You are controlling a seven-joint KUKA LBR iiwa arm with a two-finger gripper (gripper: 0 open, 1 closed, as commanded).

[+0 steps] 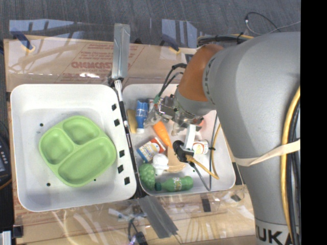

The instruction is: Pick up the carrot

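The carrot [162, 133] is a short orange piece lying at a slant in the middle of the right bin [224, 173]. My gripper [165, 111] hangs straight above the carrot's upper end, below the orange wrist band. Its metal body and the cables around it hide the fingertips. From this angle the carrot seems to rest on the bin floor among the other items, and its lower end is free.
Around the carrot lie a blue can [141, 107], a small carton [149, 149], a white toy [160, 161], a green bottle [176, 184] and a red-and-white cup [199, 147]. The left bin [25, 188] holds a green divided plate [76, 149]. The arm covers the right bin's right side.
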